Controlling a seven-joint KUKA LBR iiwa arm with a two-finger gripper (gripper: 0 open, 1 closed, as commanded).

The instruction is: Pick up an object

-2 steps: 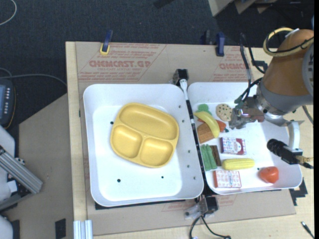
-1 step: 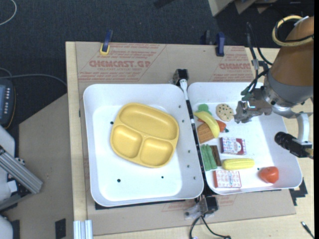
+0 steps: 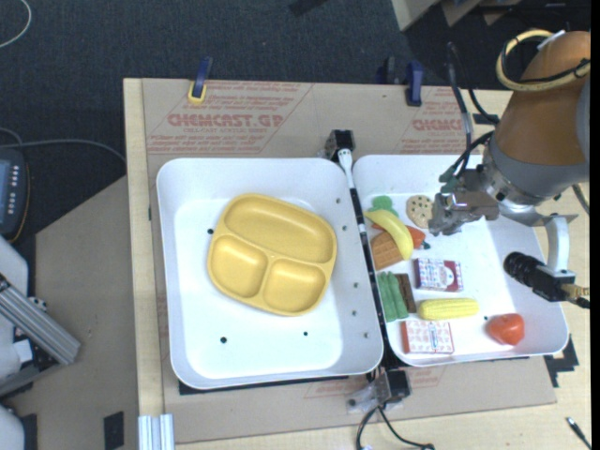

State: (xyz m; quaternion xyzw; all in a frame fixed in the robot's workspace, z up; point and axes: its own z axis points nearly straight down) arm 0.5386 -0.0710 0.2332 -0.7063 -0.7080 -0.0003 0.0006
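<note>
My gripper (image 3: 444,221) hangs over the upper middle of the right bin (image 3: 525,279), just right of a round cookie (image 3: 419,208) and a yellow banana (image 3: 392,231). A bread-like brown piece (image 3: 385,250) lies under the banana. Further down are a red-and-white packet (image 3: 438,275), a corn cob (image 3: 448,308), a green-and-brown bar (image 3: 395,294), a pink-white box (image 3: 428,337) and a red tomato (image 3: 506,328). Nothing shows between the fingers.
The left bin (image 3: 187,279) holds a yellow three-compartment plate (image 3: 272,253). A black cylinder on the arm (image 3: 534,276) sticks out over the right bin's right side. Clamps sit on the bench's far edge, yellow (image 3: 199,88) and blue (image 3: 413,84).
</note>
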